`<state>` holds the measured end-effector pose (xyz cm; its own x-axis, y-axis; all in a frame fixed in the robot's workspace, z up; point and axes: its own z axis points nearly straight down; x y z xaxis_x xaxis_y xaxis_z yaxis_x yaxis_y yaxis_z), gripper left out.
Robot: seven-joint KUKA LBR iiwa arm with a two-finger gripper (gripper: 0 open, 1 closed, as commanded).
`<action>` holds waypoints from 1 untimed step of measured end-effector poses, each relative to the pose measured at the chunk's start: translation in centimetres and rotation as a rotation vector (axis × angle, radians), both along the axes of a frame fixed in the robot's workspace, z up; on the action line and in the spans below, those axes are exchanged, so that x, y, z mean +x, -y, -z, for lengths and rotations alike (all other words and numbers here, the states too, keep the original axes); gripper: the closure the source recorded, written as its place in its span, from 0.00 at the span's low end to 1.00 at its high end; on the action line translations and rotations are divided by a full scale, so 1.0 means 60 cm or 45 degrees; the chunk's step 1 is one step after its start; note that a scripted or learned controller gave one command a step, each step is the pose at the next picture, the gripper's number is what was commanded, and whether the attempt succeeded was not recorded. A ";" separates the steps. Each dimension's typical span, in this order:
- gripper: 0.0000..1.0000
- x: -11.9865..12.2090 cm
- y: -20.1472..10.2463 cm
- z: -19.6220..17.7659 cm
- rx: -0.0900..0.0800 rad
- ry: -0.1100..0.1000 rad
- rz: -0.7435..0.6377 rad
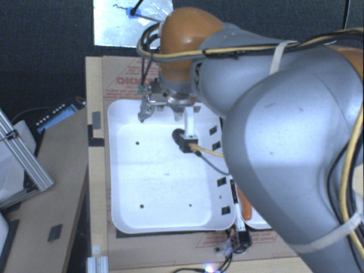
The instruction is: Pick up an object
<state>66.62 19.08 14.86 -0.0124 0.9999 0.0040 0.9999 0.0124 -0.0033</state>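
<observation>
Pincer (pixel 146 111) of dull grey metal, hanging low over the far left corner of the left bin (pixel 165 175), close to the rim. Cannot tell how far open it stands, nor whether anything is in its grip. Beneath and before it, a shallow white tray of smooth plastic with rounded corners and a gently sloped wall; 3 small dark dots (pixel 137 143) on its floor, 1 near the pincer and 2 toward the near edge. Beside it, the right bin (pixel 259 224), mostly hidden under the bulky grey arm (pixel 284 129), with just a strip of white rim in sight. At that strip, by the wall between the 2 bins, a slim orange object (pixel 245 205), glossy and rounded at its end, well apart from the pincer. Under both bins, flat brown cardboard (pixel 122 81) with red print; beyond it, a crinkled silvery sheet (pixel 122 16).
</observation>
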 end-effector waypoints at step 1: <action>0.00 0.006 -0.080 -0.180 0.004 0.021 0.004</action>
